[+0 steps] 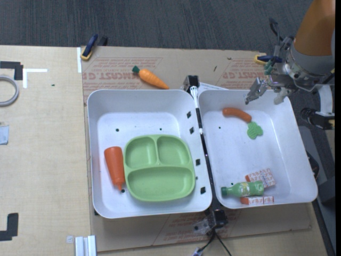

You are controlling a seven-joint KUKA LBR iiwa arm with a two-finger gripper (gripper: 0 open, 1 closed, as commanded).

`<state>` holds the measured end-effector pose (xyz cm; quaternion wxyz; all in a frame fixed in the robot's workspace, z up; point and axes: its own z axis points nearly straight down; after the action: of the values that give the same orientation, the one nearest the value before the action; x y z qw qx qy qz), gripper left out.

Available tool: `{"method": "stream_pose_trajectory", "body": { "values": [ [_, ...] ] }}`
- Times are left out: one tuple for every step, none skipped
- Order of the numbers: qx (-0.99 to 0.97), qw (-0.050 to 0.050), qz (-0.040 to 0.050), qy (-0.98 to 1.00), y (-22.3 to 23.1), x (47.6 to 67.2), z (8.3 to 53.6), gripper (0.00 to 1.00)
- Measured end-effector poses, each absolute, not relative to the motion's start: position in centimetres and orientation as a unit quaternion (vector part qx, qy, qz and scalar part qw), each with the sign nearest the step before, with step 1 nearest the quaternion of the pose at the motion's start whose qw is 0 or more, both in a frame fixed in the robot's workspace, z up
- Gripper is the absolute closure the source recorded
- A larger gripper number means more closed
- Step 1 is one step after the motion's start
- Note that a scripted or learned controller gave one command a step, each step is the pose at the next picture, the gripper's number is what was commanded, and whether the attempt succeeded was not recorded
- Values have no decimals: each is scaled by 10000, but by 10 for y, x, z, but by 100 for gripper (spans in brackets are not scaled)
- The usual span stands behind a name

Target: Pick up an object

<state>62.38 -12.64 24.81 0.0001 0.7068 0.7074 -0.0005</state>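
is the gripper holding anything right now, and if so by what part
Nothing is held. The gripper hangs open above the far edge of the right bin, with bare space between its fingers; the sausage lies apart from it in the bin.

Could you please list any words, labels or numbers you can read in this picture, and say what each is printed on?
Red lettering on the brown cardboard sheet under the bins: upside down and blurred, not reliably readable.
Red-and-white printed packet: print too small.
Green bottle's label: too small.

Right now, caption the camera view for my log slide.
Gripper above the right bin's far edge, near the sausage; green plate in the left bin.
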Motion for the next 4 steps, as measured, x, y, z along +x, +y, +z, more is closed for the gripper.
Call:
{"method": "stream_pose_trajectory", "body": {
  "values": [
    [7661,2,-1,6428,-137,642,94,0],
    [7660,8,-1,6429,-137,642,104,100],
    [7659,8,-1,6429,-137,642,104,0],
    [5321,17,4,8467,-131,659,93,0]
  ]
}}
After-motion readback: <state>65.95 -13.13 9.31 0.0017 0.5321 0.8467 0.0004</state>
